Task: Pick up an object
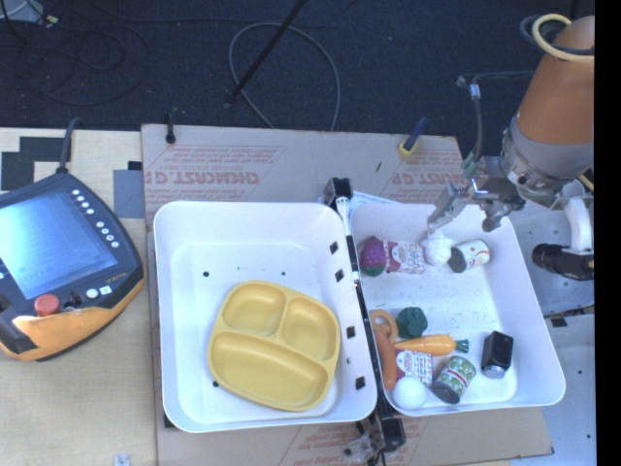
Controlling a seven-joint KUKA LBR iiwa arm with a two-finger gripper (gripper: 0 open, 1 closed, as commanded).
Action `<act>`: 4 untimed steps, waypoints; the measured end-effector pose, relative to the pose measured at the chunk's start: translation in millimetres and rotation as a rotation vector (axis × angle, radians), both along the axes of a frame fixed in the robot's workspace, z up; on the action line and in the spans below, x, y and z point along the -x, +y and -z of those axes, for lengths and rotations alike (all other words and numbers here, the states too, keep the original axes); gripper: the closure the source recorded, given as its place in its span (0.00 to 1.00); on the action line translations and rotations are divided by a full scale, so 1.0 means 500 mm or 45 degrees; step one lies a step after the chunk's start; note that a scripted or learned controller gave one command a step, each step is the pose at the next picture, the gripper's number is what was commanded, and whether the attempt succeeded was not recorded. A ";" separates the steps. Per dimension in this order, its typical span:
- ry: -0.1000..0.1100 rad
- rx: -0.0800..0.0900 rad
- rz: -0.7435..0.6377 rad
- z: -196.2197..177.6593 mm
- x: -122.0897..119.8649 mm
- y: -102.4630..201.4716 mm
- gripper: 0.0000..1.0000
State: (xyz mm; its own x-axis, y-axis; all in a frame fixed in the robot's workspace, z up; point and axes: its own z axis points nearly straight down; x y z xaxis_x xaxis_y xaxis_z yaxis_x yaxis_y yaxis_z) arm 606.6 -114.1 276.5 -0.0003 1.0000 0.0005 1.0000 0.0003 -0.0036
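— What is the biggest thing near you?

— The two white bins. The left bin [175, 260] lies well off to the far side of my jaws from my arm, and a yellow divided plate [275, 346] rests in it. The right bin [539, 357] is the one I hang over; my gripper [461, 223] is above its far end, the end away from the camera.

— And your jaws?

— Spread apart, with nothing between them. I hold nothing.

— What could you pick?

— The nearest things lie just below my fingertips, toward the camera. A white lump [439, 250] sits under the finger on the plate side, and a small white bottle [473, 254] with a red mark lies under the other finger, touching the lump or just beside it. A pouch with a purple end [388, 256] lies next to the lump, farther toward the left bin.

— Anything farther off?

— Yes, well apart from my jaws at the near end of the bin: an orange carrot [424, 345], a black box [497, 353] on my arm's side, a green can [453, 379], a dark green lump [411, 320] and a white egg [409, 393].

— Outside the bins?

— A teach pendant [58, 260] lies beyond the left bin, farthest from my jaws.
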 end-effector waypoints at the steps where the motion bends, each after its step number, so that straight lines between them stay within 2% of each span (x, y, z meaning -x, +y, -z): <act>1: 0.013 -0.003 0.000 0.202 0.072 0.030 0.00; 2: -0.012 0.003 0.005 0.380 0.147 0.068 0.00; 3: -0.023 0.002 0.003 0.368 0.179 0.052 0.00; 4: -0.014 0.001 -0.004 0.370 -0.004 -0.006 0.00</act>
